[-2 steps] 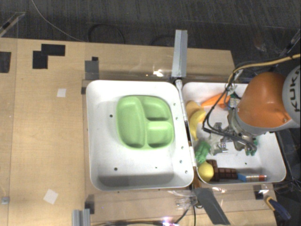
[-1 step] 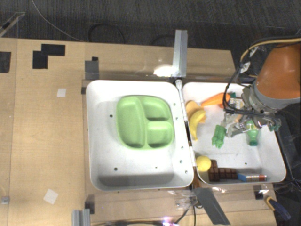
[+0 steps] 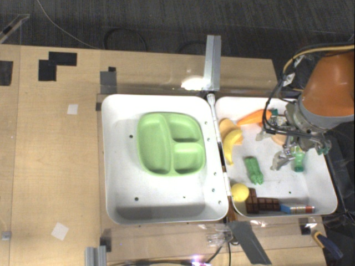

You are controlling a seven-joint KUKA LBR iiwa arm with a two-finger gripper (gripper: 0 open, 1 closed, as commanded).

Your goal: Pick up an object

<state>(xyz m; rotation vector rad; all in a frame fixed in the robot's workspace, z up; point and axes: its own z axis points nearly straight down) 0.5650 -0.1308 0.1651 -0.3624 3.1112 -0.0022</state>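
We see the hand (image 3: 292, 155) hanging low over the right bin (image 3: 327, 195), near its far right side, with the grey arm (image 3: 330, 87) and its orange band above it. How wide the hand stands we cannot tell, and nothing shows clearly as held in it. A small green object (image 3: 300, 161) lies just beside it, partly hidden, and looks the likeliest target (though that is our guess). Further left sit a green block (image 3: 254, 170), a banana (image 3: 231, 143), an orange carrot-like piece (image 3: 252, 117), a yellow ball (image 3: 239, 192), a brown bar (image 3: 262, 205) and a marker (image 3: 297, 209). The left bin (image 3: 119, 148) holds a green divided tray (image 3: 170, 143). Our worry: the small object is near the bin wall, so a descent could nudge it aside or close on nothing.
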